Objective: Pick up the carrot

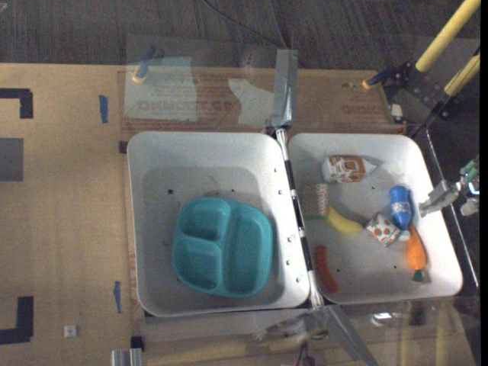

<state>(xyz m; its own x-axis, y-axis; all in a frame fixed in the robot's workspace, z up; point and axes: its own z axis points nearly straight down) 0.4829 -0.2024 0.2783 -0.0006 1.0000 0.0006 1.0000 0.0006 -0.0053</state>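
The carrot (pixel 415 253) is orange with a green stub at its near end. It lies lengthwise by the right wall of the right bin (pixel 442 284), towards the front. My gripper (pixel 441 198) reaches in at the view's right edge, over the bin's right rim. It is behind the carrot and to its right, clearly apart from it, and next to a blue bottle (pixel 399 207). Nothing shows in its grasp.
The right bin also holds a small milk carton (pixel 348 168), a banana (pixel 343 222), a red-and-white box (pixel 383 229), a striped piece (pixel 320 198) and a red chili-like piece (pixel 326 269). A teal divided plate (pixel 223 246) lies in the left bin (pixel 152 174). Yellow-handled tools (pixel 446 33) lean at the back right.
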